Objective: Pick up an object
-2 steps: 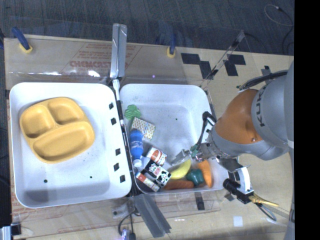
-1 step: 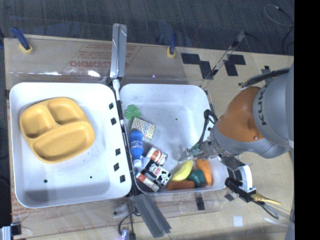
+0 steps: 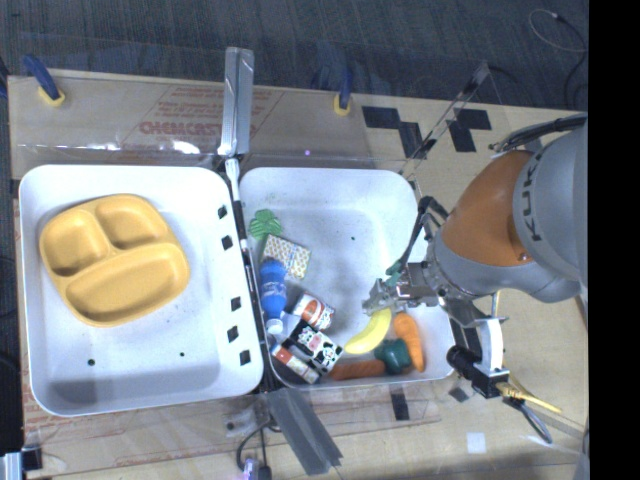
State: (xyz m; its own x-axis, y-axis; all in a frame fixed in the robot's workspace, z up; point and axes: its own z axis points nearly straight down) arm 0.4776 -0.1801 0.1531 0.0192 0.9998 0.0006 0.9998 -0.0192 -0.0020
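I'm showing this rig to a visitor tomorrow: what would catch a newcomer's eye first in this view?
Probably the big yellow divided tray, lying alone in the left bin. Next, the arm's orange band at the right edge, with its claw low over the right bin, just above a banana. Last, the colourful jumble packed into that bin's near corner: a carrot, a blue bottle and a black-and-white carton.

A bench topped with tan printed cardboard [image 3: 300, 118] is seen, held along its far edge by blue clamps [image 3: 44, 80]. Two shallow white plastic bins are set directly on it, touching side by side: the left bin [image 3: 60, 388] and the right bin [image 3: 330, 183].
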